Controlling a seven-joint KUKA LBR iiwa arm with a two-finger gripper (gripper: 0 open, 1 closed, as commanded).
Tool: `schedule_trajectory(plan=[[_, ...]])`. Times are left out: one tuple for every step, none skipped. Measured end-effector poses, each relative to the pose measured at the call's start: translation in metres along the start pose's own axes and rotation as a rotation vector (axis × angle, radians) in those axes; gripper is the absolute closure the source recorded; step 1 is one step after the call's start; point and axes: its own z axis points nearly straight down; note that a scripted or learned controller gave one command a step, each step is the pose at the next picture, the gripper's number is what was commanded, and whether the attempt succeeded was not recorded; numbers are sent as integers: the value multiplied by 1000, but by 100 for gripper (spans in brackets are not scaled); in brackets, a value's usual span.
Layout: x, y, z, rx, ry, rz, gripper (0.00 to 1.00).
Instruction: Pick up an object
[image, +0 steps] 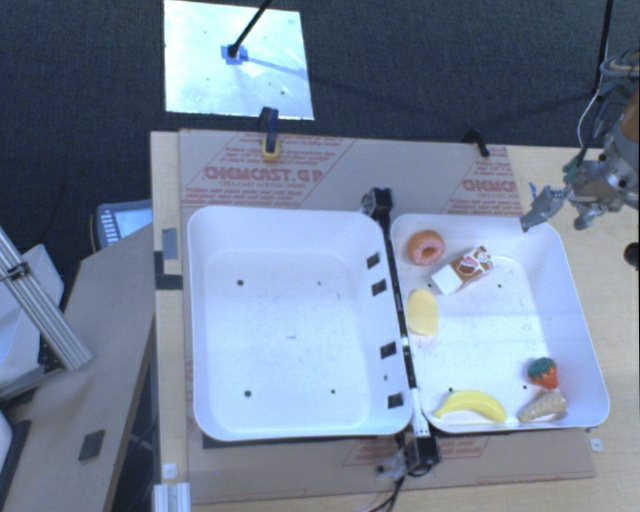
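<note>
On the worktop (170, 300) sit two shallow white bins side by side. Six small things lie in the right bin (575, 300); the left bin (290, 330) bears only a few dark specks on its floor.

Counting within the right bin: one pink-iced doughnut (426, 247) toward eleven o'clock; one small brown-and-white packet (463, 270) just beside it, toward three o'clock of the doughnut; one pale yellow lemon-like piece (423, 312) at nine o'clock, close against the dividing wall; one banana (471, 405) at seven o'clock, along the near wall; one strawberry (543, 372) at four o'clock; and one tan cone-shaped piece (543, 407) just below the strawberry, at five o'clock, close beside it.

One gripper (548, 205) hangs at about two o'clock from the right bin's middle, over the bin's far right corner and well apart from all six objects. Whether the jaws are spread or clenched cannot be told; nothing is seen between them.
</note>
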Motion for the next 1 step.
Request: schedule_trajectory(plan=[[7,23,128,18,9,-6,0]])
